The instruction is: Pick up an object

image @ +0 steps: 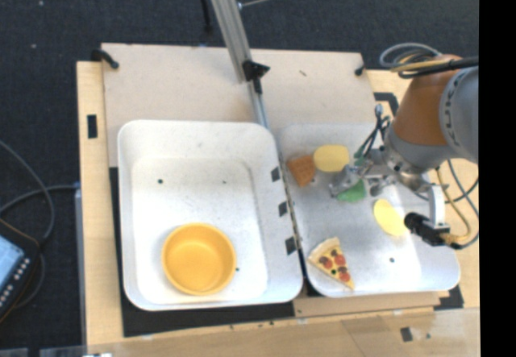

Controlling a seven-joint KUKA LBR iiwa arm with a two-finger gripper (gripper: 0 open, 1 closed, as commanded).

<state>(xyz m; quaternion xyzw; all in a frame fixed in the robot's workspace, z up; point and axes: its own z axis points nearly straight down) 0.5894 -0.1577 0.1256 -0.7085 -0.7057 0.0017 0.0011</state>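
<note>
Worktop (177,85) carries two shallow white bins side by side. Left bin (193,146) holds one yellow bowl (199,258), low in the bin, upright, well apart from everything else. Right bin (427,267) holds the small stuff.

Arm (431,114) reaches in from the right, orange band above the wrist, wrist hanging over the upper middle of the right bin.

Gripper (352,184) sits low over a green object (351,194); the green thing shows just beneath and partly behind the metal tip. Whether it is pinched or merely under the tip cannot be told, and the opening of the grasp cannot be told either.

Neighbours, by size: pizza slice toy (331,261) at the bin's near-left corner, apart from the rest; pale yellow round piece (331,158) just above the gripper, near it; yellow lemon-shaped piece (390,218) to the lower right; small brown piece (302,171) by the dividing wall.

Judgement: the green object is the likely target, and the step in hand is the close and lift. To do it well, centre on the green piece and lift straight up, since the pale yellow round piece is close enough to be nudged. A small soft-looking thing may slip; a slow rise would show a miss early.
</note>
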